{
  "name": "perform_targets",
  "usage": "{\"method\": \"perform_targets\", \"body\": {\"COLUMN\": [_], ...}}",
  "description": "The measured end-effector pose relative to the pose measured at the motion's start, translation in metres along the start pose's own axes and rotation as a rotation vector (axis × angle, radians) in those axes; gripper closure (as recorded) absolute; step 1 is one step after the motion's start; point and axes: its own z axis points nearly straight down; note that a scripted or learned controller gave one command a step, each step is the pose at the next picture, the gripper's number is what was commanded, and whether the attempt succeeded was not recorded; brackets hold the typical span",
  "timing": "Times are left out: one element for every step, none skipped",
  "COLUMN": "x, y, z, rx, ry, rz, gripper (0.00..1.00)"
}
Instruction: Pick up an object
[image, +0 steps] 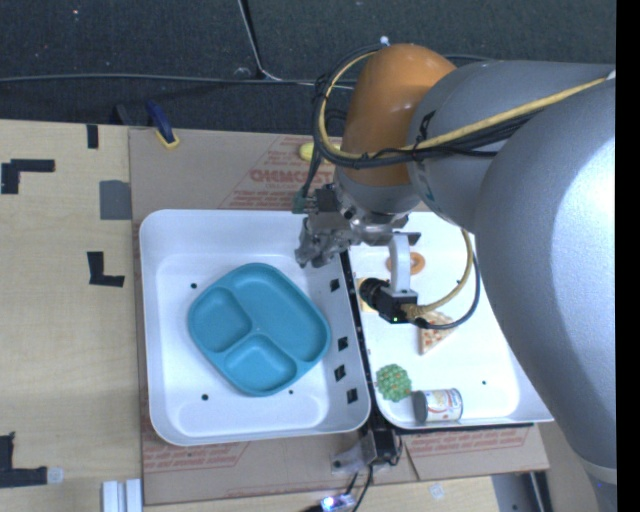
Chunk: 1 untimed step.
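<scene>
Pale wooden bench (60, 330), cardboard sheet (230, 170) on top; dark carpet-like surface (130, 50) behind; black cable (250, 40).

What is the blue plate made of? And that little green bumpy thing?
The blue plate looks like plastic: smooth, one even colour, with soft moulded compartments and a slight sheen. The green bumpy thing looks like a toy broccoli, probably plastic or rubber, going by its knobbly surface; it is too small to tell for sure.
</scene>
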Motion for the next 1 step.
{"method": "perform_targets", "body": {"x": [-0.0016], "y": [-0.0008], "z": [-0.0003], "rx": [0.001], "ry": [-0.001], "rz": [0.001], "gripper": [0.0]}}
